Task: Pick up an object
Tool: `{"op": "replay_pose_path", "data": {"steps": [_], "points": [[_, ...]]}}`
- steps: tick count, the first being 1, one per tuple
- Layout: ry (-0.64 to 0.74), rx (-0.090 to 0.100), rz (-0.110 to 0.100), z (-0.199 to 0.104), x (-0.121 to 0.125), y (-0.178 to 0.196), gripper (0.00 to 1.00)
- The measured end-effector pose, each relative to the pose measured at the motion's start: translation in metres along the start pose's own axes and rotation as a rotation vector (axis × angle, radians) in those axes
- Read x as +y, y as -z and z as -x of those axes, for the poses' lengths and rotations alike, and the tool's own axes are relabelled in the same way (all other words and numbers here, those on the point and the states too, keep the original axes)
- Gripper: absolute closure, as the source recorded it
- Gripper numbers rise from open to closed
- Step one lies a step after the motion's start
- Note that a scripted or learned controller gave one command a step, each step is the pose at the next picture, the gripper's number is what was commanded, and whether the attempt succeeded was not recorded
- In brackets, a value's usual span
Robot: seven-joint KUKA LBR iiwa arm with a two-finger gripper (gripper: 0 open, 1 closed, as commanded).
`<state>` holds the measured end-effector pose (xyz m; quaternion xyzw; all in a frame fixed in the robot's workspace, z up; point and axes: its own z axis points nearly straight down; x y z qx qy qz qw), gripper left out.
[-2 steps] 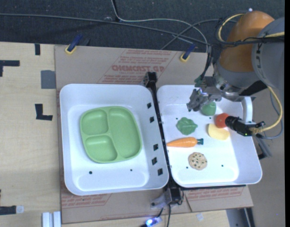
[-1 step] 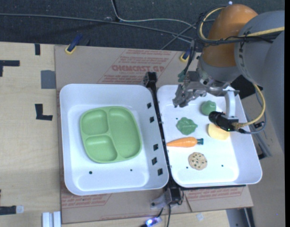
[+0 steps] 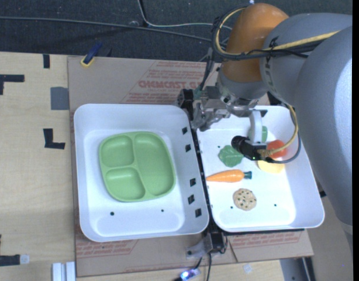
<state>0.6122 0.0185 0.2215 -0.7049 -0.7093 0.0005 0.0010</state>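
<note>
The right white bin (image 3: 285, 215) holds an orange carrot (image 3: 226, 177), a round chocolate-chip cookie (image 3: 244, 199), a small green leafy piece (image 3: 229, 155), a red and yellow toy (image 3: 275, 156) and a green-and-white item (image 3: 260, 132). My gripper (image 3: 202, 117) hangs over the bin's far left corner, near the divide between the two bins. It sits above and to the left of the green piece, and nothing shows in its grasp.
The left white bin (image 3: 86, 122) holds a green divided plate (image 3: 135, 165). The grey arm with its orange band (image 3: 252, 40) covers the right bin's far right side. Cardboard lies under both bins.
</note>
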Motion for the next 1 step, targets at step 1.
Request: {"op": "replay_pose_path", "data": {"steps": [1], "points": [[0.0,0.0,0.001,-0.0554,0.0153,-0.0071,1.0]]}}
